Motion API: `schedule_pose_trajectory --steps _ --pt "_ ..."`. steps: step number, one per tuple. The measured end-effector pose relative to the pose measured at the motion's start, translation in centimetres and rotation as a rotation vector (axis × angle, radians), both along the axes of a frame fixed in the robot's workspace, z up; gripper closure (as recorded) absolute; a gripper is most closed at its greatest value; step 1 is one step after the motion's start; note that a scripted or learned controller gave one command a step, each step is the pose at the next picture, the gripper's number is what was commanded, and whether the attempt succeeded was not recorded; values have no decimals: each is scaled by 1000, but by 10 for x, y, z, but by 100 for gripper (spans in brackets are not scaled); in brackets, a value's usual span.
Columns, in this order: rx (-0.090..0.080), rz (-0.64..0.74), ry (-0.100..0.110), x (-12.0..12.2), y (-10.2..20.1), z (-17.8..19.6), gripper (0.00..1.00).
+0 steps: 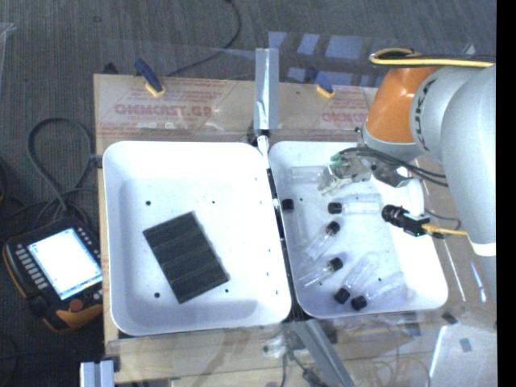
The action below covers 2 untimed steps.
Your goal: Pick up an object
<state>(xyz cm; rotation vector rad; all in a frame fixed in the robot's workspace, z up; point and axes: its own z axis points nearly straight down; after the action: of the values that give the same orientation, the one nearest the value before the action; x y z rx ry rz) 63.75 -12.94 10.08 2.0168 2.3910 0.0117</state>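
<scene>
Hand (pixel 345 170) over right bin (pixel 419 293); clear vials (pixel 332 234) just below it.

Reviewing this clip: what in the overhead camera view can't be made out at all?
- Two-finger gripper: small and blurred against the right white bin; finger state and any contact unreadable.
- Clear plastic tubes with black caps: transparent on white, so their count and outlines blur together.
- Grey arm with orange band: cut off by the right edge, covering the bin's far corner.
- Dark ribbed rectangular pad in the left bin: material too small to tell.
</scene>
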Motion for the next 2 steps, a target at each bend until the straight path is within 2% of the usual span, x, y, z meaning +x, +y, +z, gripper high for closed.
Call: schedule_pose_trajectory --steps 1,2 --pt "0 0 0 0 0 0 0" --pt "-1 52 3 -50 -9 -10 0"
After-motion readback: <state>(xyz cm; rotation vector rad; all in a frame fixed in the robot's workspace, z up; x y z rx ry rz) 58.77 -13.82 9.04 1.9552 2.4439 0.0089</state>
